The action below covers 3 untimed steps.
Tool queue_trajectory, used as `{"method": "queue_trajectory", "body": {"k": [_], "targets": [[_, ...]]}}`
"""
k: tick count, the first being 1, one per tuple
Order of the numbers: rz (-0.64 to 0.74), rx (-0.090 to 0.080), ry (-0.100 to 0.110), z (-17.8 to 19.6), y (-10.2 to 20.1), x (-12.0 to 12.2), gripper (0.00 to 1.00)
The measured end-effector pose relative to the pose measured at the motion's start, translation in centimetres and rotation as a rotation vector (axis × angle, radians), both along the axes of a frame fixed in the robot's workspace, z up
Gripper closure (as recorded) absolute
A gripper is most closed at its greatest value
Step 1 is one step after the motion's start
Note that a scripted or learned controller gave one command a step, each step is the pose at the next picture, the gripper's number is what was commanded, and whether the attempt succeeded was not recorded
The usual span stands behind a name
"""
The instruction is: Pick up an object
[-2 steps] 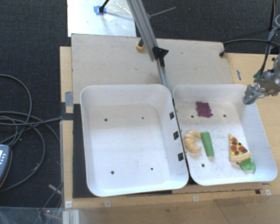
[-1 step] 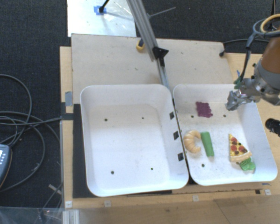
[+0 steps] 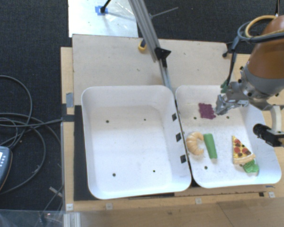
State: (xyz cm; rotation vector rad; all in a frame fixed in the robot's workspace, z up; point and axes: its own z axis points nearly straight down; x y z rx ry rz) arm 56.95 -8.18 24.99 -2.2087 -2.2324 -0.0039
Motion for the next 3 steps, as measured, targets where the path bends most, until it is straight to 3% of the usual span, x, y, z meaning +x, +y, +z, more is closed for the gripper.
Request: {"method": "queue_trajectory", "body": {"k": [3], "targets": [[0.000, 0.000, 0.001, -0.2, 14.9, -4.7, 1.00]]}}
